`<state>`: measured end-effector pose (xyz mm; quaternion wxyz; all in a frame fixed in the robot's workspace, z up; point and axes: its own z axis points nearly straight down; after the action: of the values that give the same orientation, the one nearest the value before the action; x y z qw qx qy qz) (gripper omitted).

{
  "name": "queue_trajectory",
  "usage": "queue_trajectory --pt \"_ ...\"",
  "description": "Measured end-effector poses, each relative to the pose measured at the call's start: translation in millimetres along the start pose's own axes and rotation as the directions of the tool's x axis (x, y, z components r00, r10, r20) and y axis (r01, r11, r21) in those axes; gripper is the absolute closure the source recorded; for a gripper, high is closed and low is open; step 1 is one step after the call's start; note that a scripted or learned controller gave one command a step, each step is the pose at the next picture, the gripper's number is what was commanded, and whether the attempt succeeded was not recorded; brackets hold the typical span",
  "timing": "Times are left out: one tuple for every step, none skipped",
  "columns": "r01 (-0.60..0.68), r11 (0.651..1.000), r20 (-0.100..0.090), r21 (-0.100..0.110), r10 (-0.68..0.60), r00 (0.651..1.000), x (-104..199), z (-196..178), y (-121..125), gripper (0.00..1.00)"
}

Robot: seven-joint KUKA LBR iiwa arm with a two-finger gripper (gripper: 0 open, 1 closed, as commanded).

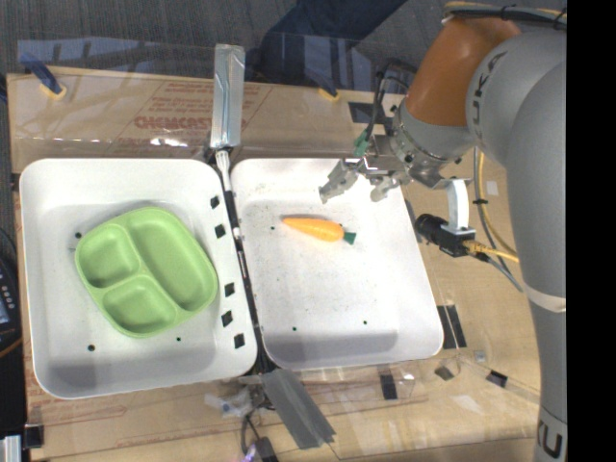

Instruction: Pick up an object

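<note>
An orange toy carrot with a small green top lies in the right bin, in its far half, pointing left. My gripper hovers above the bin's far edge, up and to the right of the carrot. Its two grey fingers are spread apart, with nothing between them. The carrot lies apart from the fingers.
A light green divided plate rests in the left bin. A row of black clips runs along the wall between the two bins. The arm comes in from the upper right.
</note>
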<state>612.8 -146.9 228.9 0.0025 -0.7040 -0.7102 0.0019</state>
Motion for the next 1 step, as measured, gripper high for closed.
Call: queue_trajectory --pt "0.170 0.985 0.002 -0.004 -0.170 0.985 -7.5 137.5 9.3 0.00"
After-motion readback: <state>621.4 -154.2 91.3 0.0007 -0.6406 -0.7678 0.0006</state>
